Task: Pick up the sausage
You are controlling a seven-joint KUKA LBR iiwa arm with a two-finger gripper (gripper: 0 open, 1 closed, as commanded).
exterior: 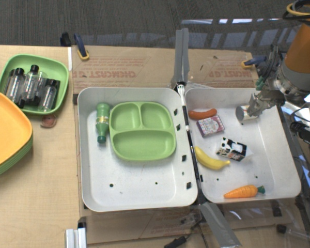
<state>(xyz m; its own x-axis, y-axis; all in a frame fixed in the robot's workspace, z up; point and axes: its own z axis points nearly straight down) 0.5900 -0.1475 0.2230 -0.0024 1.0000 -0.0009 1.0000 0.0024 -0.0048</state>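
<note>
The sausage [203,113], reddish-orange and short, lies near the back left corner of the right bin [279,154], just behind a pink packet [211,125]. My gripper [249,110] hangs over the back right part of the same bin, well to the right of the sausage and apart from it. Nothing shows in its grasp.
In the right bin lie a black-and-white box [232,149], a banana [211,159] and a carrot [243,191]. The left bin [139,187] holds a green divided plate [142,130] and a green bottle [102,121]. A green tray of bottles [33,84] and orange plates [5,133] sit far left.
</note>
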